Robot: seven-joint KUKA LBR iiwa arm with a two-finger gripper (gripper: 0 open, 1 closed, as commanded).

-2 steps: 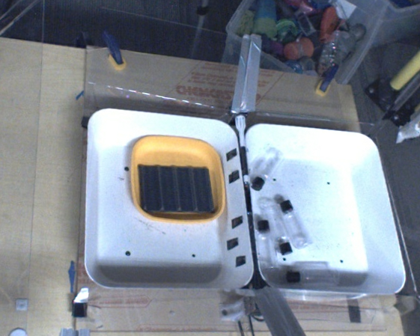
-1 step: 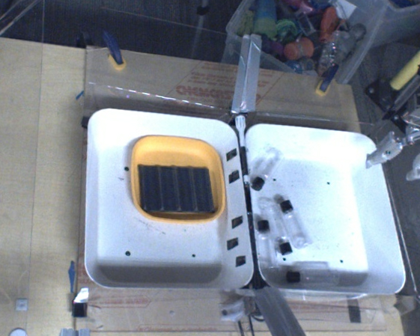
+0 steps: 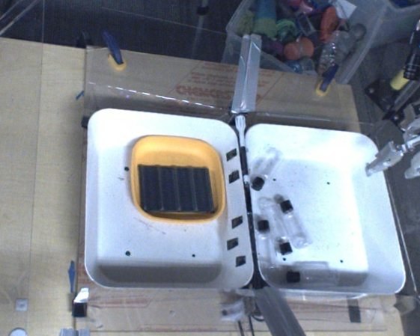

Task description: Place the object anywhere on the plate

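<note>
Clear tub of colourful toys (image 3: 302, 23) behind the two white bins (image 3: 102, 189), metal divider (image 3: 247, 73) between them, blue clamps (image 3: 116, 56) on the back board

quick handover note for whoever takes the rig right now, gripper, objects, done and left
Gripper: off the right bin's far right corner, fingers spread, nothing between them.
Yellow plate: in the left bin, with a dark ribbed object lying on it.
Clear bottles with black caps: lying along the right bin's left side.
Done: the ribbed object is on the plate.
Left: probably nothing; check that it sits steadily.
</note>
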